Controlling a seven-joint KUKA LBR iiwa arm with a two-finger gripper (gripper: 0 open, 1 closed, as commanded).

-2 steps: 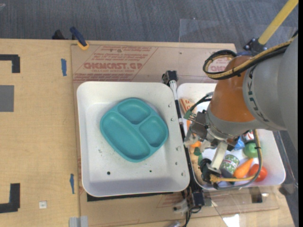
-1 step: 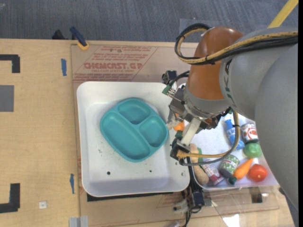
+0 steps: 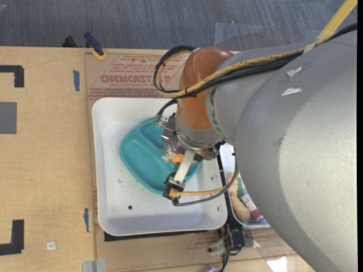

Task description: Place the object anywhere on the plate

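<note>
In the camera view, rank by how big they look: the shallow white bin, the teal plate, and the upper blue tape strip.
1. Shallow white plastic bin, largest.
2. Teal oval plate, partly hidden, yet plainly smaller.
3. Upper blue tape strip, smallest.

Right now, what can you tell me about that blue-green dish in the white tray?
The plate is teal, smooth and slightly glossy, and looks like plastic. It is shallow, with a raised rim and a rounded outline. It lies right way up on the floor of the white bin, around the bin's middle. Its left part is bare. The arm hangs over its right side and hides that part, so I cannot tell whether anything touches it there.
</note>
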